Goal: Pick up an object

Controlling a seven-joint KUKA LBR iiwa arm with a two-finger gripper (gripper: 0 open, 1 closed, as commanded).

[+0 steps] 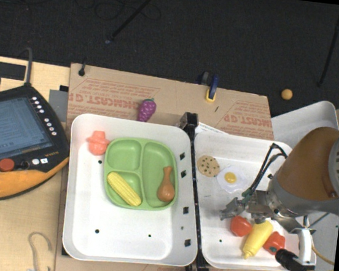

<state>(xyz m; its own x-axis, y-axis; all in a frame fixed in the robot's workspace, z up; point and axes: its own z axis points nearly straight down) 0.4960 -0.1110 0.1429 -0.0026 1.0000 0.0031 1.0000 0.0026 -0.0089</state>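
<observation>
Right bin (pixel 205 242): tomato (pixel 240 226), yellow bottle (pixel 256 237) and a red piece (pixel 275 242) bunched together. Gripper (pixel 233 209) low, just above the tomato, nothing between its fingers; open or shut, cannot tell. Cookie (pixel 208 165), fried egg (pixel 231 178) farther back. Left bin (pixel 118 243): green plate (pixel 142 156) with corn (pixel 124 189), drumstick (pixel 167 185).

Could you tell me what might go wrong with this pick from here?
The tool sits low in the right bin beside a tight cluster: red tomato, yellow bottle and another red piece. It may nudge them apart or catch two at once. The rounded tomato could roll away. The fried egg and cookie lie flat, hard to grip.
</observation>
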